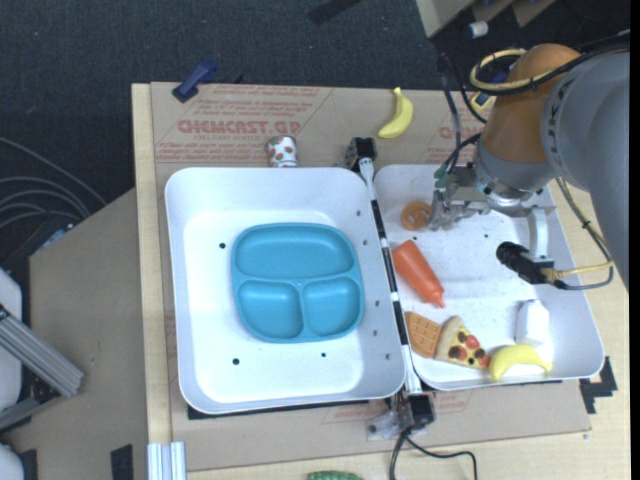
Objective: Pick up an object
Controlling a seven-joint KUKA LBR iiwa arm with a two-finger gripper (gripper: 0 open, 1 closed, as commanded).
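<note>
Grey, rounded arm [600, 108] entering from the right, smooth-shelled and broad. Orange band [520, 108] wrapped above the wrist, glossy, with a bright highlight on top. Below it a grey metal wrist collar, then a small dark gripper [447, 206] of bare metal parts. Yellow cable looped by the orange band; thin black cables trailing down along the wrist; a further yellowish cable running out to the right
</note>
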